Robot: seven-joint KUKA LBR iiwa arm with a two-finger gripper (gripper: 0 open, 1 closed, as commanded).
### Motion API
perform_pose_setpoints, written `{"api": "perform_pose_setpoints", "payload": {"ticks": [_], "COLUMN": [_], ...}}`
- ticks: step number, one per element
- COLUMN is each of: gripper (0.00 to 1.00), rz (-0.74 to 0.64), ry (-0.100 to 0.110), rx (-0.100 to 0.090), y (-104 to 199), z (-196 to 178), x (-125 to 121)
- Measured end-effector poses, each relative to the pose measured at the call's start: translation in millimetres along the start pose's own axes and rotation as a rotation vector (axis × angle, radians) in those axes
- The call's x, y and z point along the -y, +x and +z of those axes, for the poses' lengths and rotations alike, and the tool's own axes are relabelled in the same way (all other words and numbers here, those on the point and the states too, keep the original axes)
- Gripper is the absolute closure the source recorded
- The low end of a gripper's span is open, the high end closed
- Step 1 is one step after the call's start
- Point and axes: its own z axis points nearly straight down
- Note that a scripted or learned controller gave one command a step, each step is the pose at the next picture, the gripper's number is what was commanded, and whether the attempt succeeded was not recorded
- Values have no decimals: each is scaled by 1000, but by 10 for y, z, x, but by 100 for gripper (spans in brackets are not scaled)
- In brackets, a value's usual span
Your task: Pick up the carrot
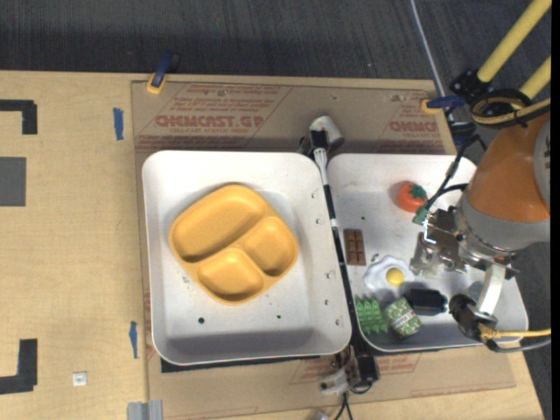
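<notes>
The carrot (408, 197) is a small orange-red piece with a green top, lying in the far part of the right bin (372, 178). My gripper (431, 256) hangs over the middle right of that bin, nearer the front than the carrot and slightly to its right. Nothing of the carrot is in it. The grey arm with its orange band (512, 186) comes in from the right and hides the bin's right side.
A brown chocolate bar (354, 247), a fried egg (388, 276), a green leafy piece (371, 314), a green-and-white can (404, 318) and a black object (426, 301) lie in the right bin. The left bin (166, 182) holds a yellow divided plate (232, 241).
</notes>
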Motion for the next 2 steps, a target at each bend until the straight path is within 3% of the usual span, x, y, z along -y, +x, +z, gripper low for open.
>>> {"api": "perform_pose_setpoints", "payload": {"ticks": [1,2], "gripper": [100,100], "rz": [162,427], "ry": [-4,-3], "rx": [0,-1], "y": [135,306], "z": [-91,-220], "x": [46,118]}}
